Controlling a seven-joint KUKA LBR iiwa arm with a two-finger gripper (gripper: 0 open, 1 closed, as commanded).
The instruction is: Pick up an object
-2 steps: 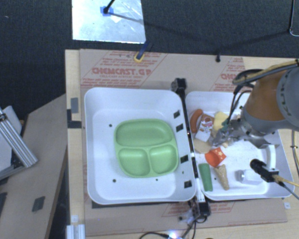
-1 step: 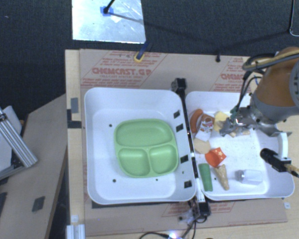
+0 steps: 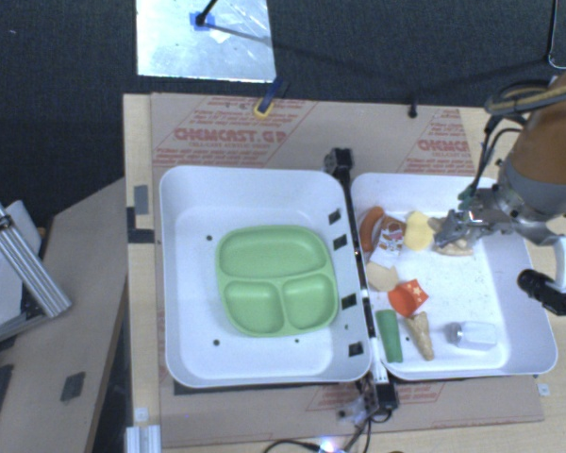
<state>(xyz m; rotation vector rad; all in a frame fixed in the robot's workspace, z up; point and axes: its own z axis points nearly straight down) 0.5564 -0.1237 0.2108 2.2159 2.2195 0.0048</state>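
Right bin (image 3: pixel 524 343) — arm low, tool (image 3: pixel 450 230) beside yellow piece (image 3: pixel 418 231).

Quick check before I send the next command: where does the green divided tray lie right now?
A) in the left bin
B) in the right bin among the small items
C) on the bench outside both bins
A: the green divided tray lies flat inside the left bin, while the small items sit in the right bin.

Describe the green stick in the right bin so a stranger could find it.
Look in the right bin, along its left wall near the front edge. The green stick lies there, beside a tan cone and below a red packet. It is that bin's one green item.
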